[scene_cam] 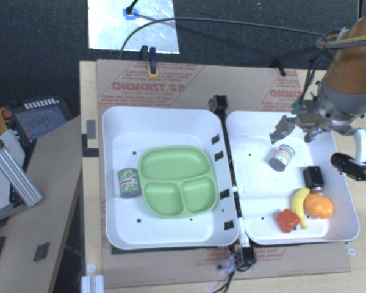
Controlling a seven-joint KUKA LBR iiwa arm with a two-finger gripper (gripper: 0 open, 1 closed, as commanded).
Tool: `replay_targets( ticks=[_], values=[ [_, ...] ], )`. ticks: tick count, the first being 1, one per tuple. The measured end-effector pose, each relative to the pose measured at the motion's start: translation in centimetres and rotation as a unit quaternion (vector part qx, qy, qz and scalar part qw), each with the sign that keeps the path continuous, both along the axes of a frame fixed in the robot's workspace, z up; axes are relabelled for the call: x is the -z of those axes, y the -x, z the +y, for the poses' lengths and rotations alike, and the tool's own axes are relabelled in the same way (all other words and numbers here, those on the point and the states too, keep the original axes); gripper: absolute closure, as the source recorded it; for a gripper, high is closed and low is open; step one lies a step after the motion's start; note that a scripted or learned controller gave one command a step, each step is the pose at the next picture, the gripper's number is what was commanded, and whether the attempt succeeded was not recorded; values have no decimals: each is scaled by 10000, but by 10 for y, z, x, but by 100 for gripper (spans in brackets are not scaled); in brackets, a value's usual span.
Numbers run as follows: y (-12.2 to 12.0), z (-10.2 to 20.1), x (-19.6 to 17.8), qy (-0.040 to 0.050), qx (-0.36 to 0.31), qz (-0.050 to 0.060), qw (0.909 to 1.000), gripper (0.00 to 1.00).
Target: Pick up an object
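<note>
The grey arm with its orange band reaches in from the right over the right-hand shallow white bin. Its two-finger gripper hangs above the far part of that bin, and the dark fingers stand spread apart with nothing between them.

Just beside and below the gripper, a small white cylindrical bottle with a grey cap lies tilted on the bin floor, near the bin's middle and apart from the fingers. Toward the right wall sits a small black rectangular block. In the near right corner three things crowd together: a yellow plastic banana, an orange rounded plastic fruit touching the banana's right side, and a red plastic pepper-like piece against the banana's lower left.

The left-hand shallow white bin carries a light green plastic plate with three compartments, lying flat in the middle. Just beside the plate's left edge, a small tin can with a green and white label lies near the bin's left wall.

Both bins rest side by side on a brown cardboard sheet with red lettering.
</note>
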State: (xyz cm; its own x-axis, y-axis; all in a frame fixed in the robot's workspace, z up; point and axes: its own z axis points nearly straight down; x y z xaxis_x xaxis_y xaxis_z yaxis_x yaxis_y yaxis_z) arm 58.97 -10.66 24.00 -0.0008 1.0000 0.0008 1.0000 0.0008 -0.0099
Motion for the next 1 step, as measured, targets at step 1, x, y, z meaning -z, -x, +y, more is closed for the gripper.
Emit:
replay_targets(
  ticks=[1],
  values=[
    [-2,0,-6,6,-9,-56,10000,0]
  ],
)
